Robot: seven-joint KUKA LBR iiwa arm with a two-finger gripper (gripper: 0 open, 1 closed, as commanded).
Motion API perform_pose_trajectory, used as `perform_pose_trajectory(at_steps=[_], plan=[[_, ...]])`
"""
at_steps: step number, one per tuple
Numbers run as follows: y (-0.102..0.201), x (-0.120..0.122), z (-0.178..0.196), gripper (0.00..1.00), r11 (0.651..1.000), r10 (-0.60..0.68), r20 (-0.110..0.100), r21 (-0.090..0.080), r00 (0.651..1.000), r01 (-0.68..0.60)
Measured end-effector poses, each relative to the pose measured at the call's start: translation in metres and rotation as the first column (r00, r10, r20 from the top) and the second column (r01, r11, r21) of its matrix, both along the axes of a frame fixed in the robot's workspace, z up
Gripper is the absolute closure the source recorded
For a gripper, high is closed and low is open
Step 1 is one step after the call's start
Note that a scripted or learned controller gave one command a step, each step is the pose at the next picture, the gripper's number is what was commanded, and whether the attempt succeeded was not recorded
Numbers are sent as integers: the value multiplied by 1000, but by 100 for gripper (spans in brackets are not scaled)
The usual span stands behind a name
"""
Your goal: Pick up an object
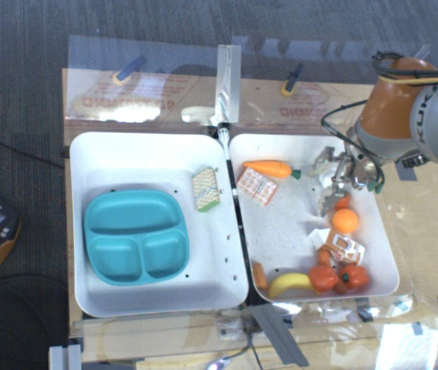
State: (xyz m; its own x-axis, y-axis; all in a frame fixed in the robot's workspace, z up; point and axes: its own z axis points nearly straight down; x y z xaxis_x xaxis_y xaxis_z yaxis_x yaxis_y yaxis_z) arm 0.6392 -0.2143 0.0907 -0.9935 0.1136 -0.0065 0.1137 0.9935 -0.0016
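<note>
Nearest you lay a banana [289,284] beside tomatoes [335,278]; your claw [336,177] (grip state impossible to tell) hovered above the orange [345,220] in the right bin [281,230]. You needed a centred descent.

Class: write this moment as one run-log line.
pincer: over right bin | nearest: orange ball | carrot: untouched | tray: left bin

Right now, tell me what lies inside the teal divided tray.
All three compartments of the teal divided tray show bare plastic. The bin floor beneath it is covered. A sponge lies beside it, apart.
</note>
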Motion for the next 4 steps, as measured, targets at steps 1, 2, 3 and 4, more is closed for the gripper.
perform_pose_trajectory(at_steps=[1, 2, 3, 4], plan=[[-7, -64, 0, 0, 995, -102, 6, 1, 995, 102], [-8, -79, 0, 0, 974, -228, 13, 2, 974, 228], [8, -70, 0, 0, 941, -339, 9, 0, 941, 339], [4, -104, 1, 0, 926, -377, 13, 4, 926, 377]])
